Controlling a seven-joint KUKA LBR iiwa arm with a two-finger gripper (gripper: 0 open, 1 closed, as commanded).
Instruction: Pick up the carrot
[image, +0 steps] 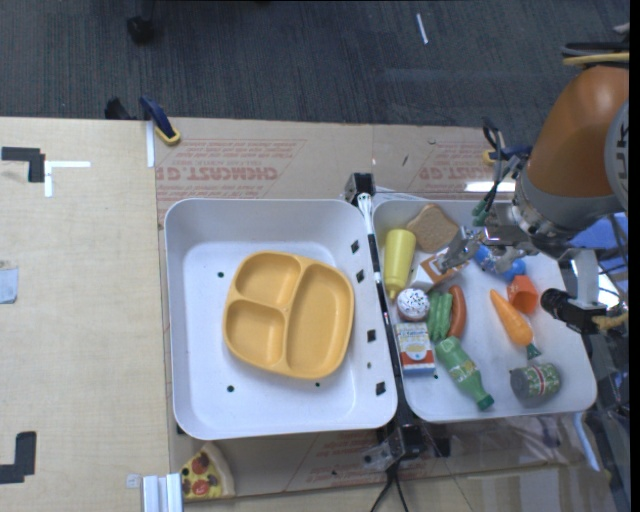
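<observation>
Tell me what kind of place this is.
Probably a robotics lab test bench. Two shallow white plastic bins sit side by side; one holds toy food such as an orange plastic carrot. A grey arm with an orange band reaches in over taped-down cardboard.

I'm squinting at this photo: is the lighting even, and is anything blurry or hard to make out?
Camera view: soft, even light with faint shadows, and mild glare on the white bins; the yellow divided plate and the carrot are sharp; the arm's orange band, close to the lens, looks soft, and the gripper merges into clutter, so its state is unclear.
</observation>
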